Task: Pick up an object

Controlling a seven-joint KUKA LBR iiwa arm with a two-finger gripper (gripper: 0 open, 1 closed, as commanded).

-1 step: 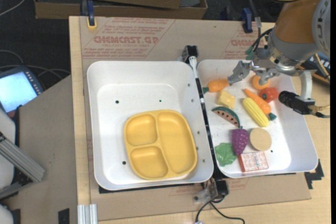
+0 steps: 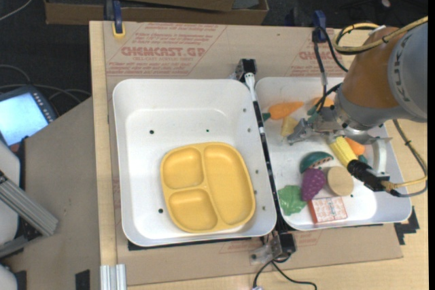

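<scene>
Gripper (image 2: 299, 133) sits low in the right bin (image 2: 387, 214), beside a yellow piece (image 2: 289, 125) and below an orange carrot (image 2: 284, 109); its aperture cannot be told. Purple grapes (image 2: 312, 183) lie nearer the front. Left bin (image 2: 136, 105) holds a yellow divided tray (image 2: 206, 185).

Fixed overhead camera looks slantwise onto both bins (image 2: 129, 146).
</scene>
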